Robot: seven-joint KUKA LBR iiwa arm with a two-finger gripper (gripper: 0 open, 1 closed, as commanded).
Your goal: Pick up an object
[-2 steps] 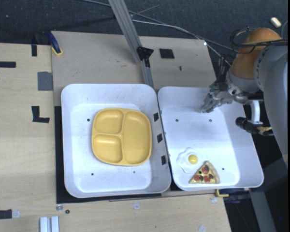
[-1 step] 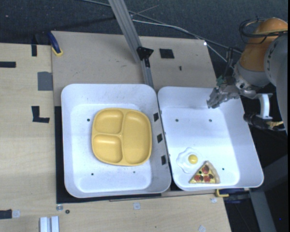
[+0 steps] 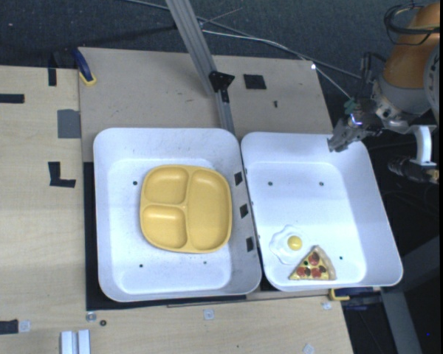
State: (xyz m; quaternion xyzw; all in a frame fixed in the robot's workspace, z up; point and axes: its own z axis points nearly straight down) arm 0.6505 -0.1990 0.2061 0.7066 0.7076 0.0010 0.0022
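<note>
two small toys, a fried egg (image 3: 289, 243) and a pizza slice (image 3: 314, 265), lie in the right bin (image 3: 369, 198), well below the fingers (image 3: 341, 140), which hover at that bin's upper right corner. whether they are open or closed, i cannot tell; they look dark and blurred.

A pale wooden tabletop (image 3: 29, 220) with black tape marks (image 3: 59, 174) meets dark grey carpet floor (image 3: 280, 13); a metal pole (image 3: 196, 43) slants overhead.
</note>
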